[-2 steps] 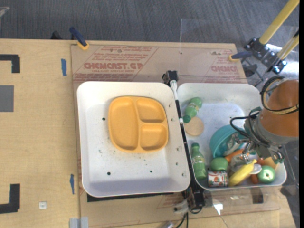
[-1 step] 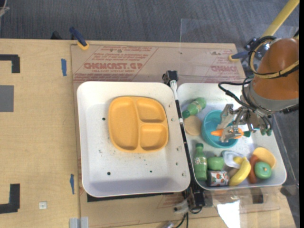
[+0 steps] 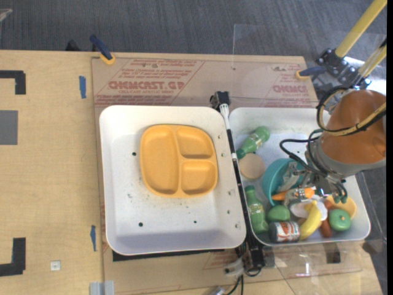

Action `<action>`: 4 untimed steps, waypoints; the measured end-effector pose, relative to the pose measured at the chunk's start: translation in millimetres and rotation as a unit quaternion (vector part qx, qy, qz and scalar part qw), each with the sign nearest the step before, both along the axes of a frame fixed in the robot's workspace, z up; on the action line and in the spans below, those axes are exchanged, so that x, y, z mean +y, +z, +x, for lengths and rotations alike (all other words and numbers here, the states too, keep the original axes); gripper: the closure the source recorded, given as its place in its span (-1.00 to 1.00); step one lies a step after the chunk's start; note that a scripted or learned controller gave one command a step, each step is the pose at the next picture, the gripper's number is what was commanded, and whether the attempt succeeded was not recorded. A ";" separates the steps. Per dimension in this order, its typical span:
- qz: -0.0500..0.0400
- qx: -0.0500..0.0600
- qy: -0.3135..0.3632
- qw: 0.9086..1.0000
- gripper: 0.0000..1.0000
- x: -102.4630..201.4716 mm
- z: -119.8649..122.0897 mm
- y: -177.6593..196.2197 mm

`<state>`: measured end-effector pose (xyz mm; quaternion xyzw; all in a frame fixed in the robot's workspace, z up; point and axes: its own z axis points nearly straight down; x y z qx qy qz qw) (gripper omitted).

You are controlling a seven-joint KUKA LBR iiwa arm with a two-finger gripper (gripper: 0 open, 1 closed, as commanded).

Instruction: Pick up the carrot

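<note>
The carrot (image 3: 286, 195) lies in the right bin (image 3: 362, 226), wedged between teal bowl (image 3: 277, 174) and banana (image 3: 312, 219), beneath the tool (image 3: 305, 183), whose jaw state we cannot tell, and we judge crowding neighbours may cause a mis-grasp.

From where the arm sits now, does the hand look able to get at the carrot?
Probably yes. The hand hangs right over the carrot in the right bin, nothing lying on top of it. The teal bowl and banana crowd close, so a clean grasp is uncertain.
</note>
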<state>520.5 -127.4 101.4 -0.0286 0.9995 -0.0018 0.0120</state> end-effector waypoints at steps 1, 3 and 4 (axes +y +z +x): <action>0.000 -0.001 0.000 1.000 -1.00 0.1 0.8 3.3; -0.006 -0.016 -0.066 0.998 -1.00 16.5 -23.1 0.1; 0.001 -0.003 -0.117 0.993 -1.00 -5.7 -29.3 -8.5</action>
